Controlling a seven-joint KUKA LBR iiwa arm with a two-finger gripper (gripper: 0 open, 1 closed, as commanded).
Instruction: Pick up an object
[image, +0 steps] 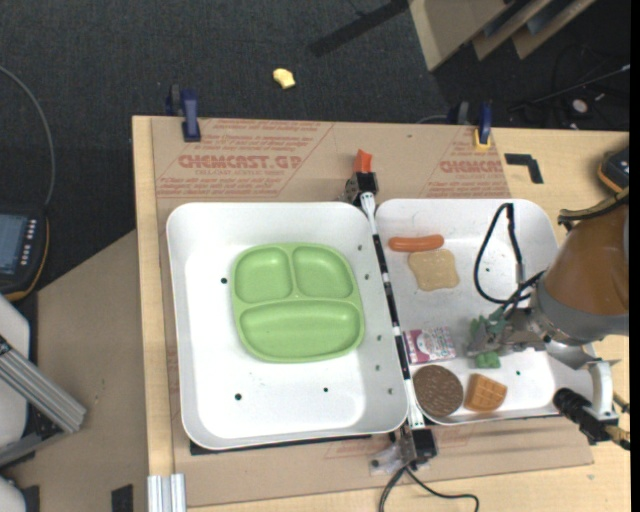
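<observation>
Camera view: gripper (497, 338), jaw state indiscernible, over a green object (487, 356) in the right bin (455, 215). Beside it: round brown cookie (438, 389), waffle (486, 392), toast (433, 269), smooth sausage (415, 242).

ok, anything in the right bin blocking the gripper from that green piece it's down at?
Nothing visible does. The gripper is already down at the green object in the right bin. The pink packet lies to its left, the brown disc and waffle piece nearer the camera, all beside it rather than over it.
</observation>
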